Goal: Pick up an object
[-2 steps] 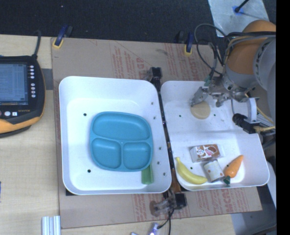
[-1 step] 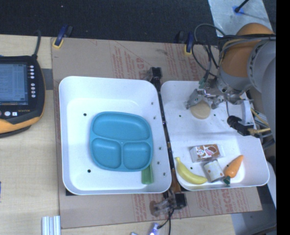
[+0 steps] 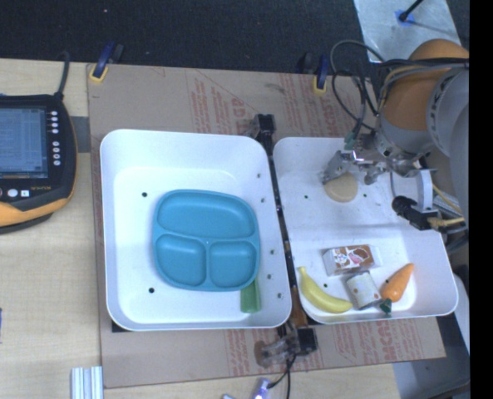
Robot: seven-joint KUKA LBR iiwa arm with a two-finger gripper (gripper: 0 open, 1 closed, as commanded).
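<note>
Banana, can and carrot crowd the near edge of the right bin.

Left bin carries a blue tray and a green block. Behind the banana lies a brown packet, its print too small to read. My arm reaches in from the right, gripper down over a tan disc; I can't tell whether my fingers are spread or pressed together.

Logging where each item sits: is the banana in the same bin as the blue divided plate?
No, the banana lies in the right bin near the carrot, while the blue divided plate sits in the left bin.
</note>
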